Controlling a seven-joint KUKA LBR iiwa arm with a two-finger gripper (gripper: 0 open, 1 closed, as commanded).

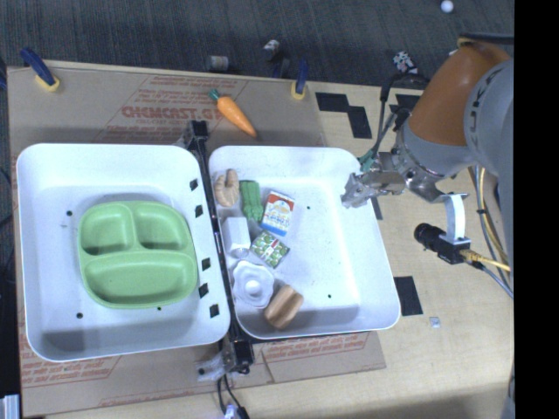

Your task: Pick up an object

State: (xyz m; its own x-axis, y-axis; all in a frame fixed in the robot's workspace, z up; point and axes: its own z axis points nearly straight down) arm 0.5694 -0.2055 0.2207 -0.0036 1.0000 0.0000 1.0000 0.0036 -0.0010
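From where I stand, the arm (463, 94) has only reached the edge of things: its gripper (360, 188) hangs over the right-hand rim of the right bin (349, 269), with nothing visible in its grasp. The end of it is a small grey blur at this angle, so I cannot tell whether it is spread or closed.

All the likely pickings sit on the far side of that bin from the gripper, crowded against the bin's left wall. There is a small red and white carton (278, 213) nearest the gripper, a green piece (251, 199) just beside it, a pale knobbly item (228, 188) at the wall, a green patterned packet (269, 250) below the carton, a white cup-like thing (251, 286), and a brown bread roll (283, 306) towards the bin's near corner. An orange carrot (234, 114) lies outside the bin, beyond its back rim.

I'd judge this the approach step, with no object chosen yet. The next move calls for travelling across the bin's bare floor towards the cluster, then descending on one piece standing clear of its neighbours; the roll looks the most isolated.
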